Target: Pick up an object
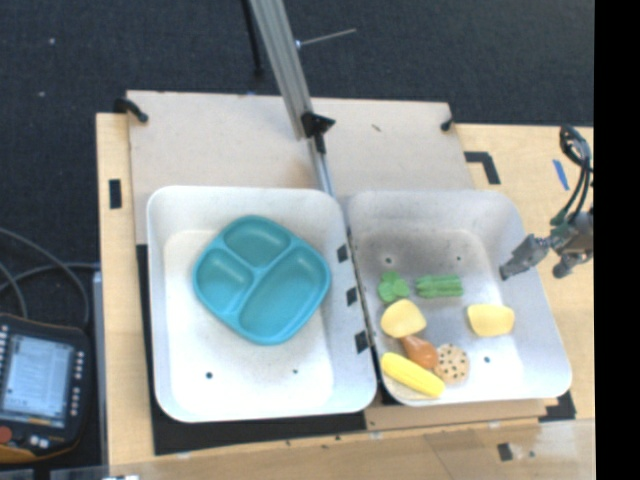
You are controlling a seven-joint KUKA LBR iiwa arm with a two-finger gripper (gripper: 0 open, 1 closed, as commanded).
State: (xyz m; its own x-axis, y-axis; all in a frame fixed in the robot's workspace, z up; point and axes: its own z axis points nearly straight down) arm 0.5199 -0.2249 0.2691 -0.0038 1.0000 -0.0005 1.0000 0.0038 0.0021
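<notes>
At the right edge of the table [260,138], the robot's end effector [548,253] hangs over the right rim of the right bin [470,208]; whether it is released or clenched cannot be told from this angle, and nothing is seen in its grasp. Nearest to it in that bin lies a yellow lump [491,319], below and to its left and apart from it. Farther left sit a green toy [439,287], a smaller green piece [393,289] and another yellow piece [402,319]. Near the bin's front edge are a banana [411,376], a brownish-orange piece [421,351] and a speckled cookie [452,364], bunched together. The left bin [180,368] holds a teal divided plate [262,279], well apart from the end effector.
</notes>
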